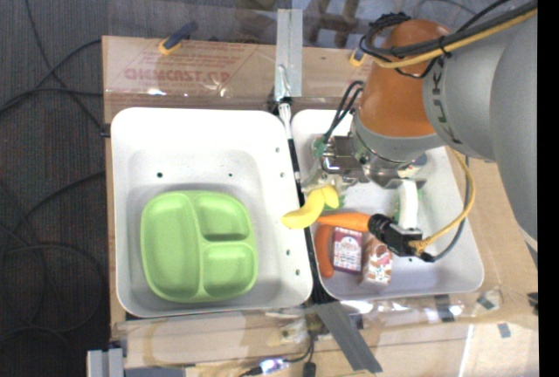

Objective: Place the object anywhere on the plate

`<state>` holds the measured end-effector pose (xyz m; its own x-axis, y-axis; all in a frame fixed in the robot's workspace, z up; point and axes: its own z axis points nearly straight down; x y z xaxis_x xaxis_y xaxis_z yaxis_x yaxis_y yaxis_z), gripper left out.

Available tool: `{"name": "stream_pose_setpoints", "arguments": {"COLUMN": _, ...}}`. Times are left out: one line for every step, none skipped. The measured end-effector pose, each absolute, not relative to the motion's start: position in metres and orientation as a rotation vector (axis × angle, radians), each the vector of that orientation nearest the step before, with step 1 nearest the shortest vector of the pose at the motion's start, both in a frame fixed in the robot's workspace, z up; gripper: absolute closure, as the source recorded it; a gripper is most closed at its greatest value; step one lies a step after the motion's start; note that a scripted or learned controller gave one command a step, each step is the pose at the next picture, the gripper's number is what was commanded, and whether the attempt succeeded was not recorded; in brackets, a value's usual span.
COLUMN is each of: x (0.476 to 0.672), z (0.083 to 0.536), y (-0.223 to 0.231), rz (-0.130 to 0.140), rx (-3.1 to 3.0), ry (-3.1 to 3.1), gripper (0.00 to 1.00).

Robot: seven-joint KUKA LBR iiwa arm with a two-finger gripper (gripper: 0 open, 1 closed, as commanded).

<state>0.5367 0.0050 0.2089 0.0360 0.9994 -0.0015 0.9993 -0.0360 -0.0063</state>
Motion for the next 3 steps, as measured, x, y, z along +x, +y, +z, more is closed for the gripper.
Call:
{"name": "stream_pose_setpoints", "arguments": {"x": 0.558, "z": 0.214, "y": -0.025, "rz": 0.008, "rx": -2.308, "ry": -2.127, "gripper": 1.00}}
{"name": "stream_pose_setpoints", "arguments": {"x": 0.523, "z": 0.218, "y": 0.067, "rz": 0.009, "rx": -2.126, "ry": -2.307, "gripper": 1.00}}
{"name": "stream_pose_setpoints", "arguments": {"x": 0.504, "z": 0.221, "y": 0.111, "rz": 0.008, "rx": -1.794, "ry": -2.574, "gripper": 1.00}}
